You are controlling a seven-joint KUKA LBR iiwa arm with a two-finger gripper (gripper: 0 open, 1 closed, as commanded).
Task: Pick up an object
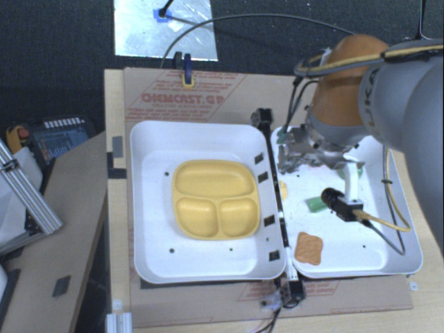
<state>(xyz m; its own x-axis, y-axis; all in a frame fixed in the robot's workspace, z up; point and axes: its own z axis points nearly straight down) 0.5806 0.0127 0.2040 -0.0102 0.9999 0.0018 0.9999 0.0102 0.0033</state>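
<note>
Gripper (295, 157) low over the far left corner of the right bin (368, 252); whether it is spread or closed cannot be told.
Candidates: green piece (316, 204) just near of it, and orange piece (309, 248) at the near left corner, lying apart. Yellow tray (215, 198) sits in left bin (156, 151). Best bet: centre over the green piece, descend square, stay off the bin wall.

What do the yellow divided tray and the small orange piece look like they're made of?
The yellow tray looks like moulded plastic with a smooth, dull sheen: one even colour and rounded compartment walls. The orange piece looks matte and mottled brown-orange, perhaps foam, rubber or soft plastic. It is too small to tell which.
</note>
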